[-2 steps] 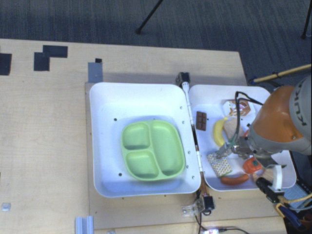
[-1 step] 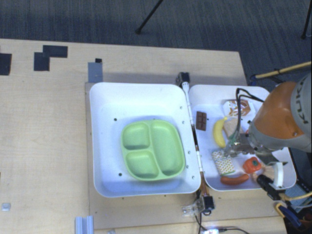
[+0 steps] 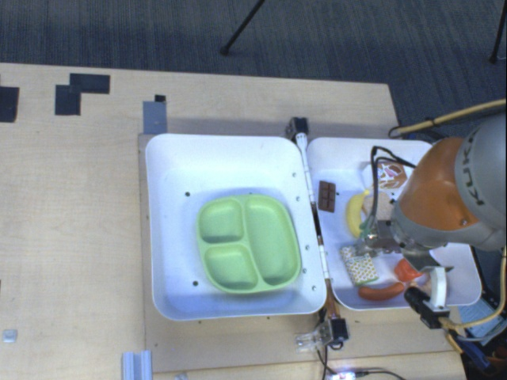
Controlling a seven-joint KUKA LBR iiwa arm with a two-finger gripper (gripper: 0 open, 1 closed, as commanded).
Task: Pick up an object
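Bins sit side by side: the left bin [image 3: 162,212] holds a green divided plate [image 3: 248,242]; the right bin [image 3: 339,161] holds a banana [image 3: 355,214], sausage [image 3: 380,292] and patterned pouch [image 3: 360,268]. The gripper [image 3: 369,242] hovers just above the pouch, grip state impossible to tell. That pouch looks light, soft; pinch its middle.

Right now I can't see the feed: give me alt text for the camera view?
The grey-and-orange arm reaches into the right bin, its gripper low over a patterned packet among a banana, a brown block and a red sausage-shaped item. The left bin holds a green divided tray.
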